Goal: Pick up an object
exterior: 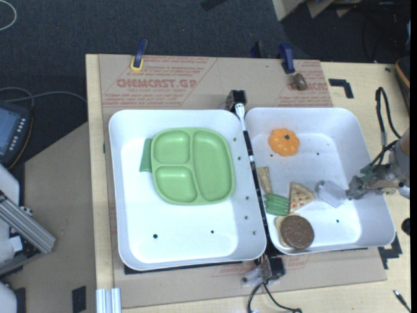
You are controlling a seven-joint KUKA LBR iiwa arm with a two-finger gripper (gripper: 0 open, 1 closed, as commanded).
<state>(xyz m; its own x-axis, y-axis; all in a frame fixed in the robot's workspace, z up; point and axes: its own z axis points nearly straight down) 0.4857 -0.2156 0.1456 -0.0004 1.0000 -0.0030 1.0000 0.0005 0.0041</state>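
Approach step: end effector (331,193) low in the right white bin (352,126), nothing visibly pinched.
Finger state: can't tell; nearest target, triangular pizza-slice toy (300,196) at 9 o'clock, needs short lateral shift.

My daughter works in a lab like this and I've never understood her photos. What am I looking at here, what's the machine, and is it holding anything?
This is one camera fixed above a workbench, looking down at a slant. On the bench sit two shallow white bins side by side. The left bin holds a green divided plate with three compartments. The right bin holds a small orange pumpkin, a toy pizza slice, a round brown disc, a green piece and a tan strip.

The machine is a robot arm reaching in from the right edge of the picture. Its grasping part, the end effector, is low in the right bin, just right of the pizza slice. I cannot see anything held in it. Its job is to pick up one object.
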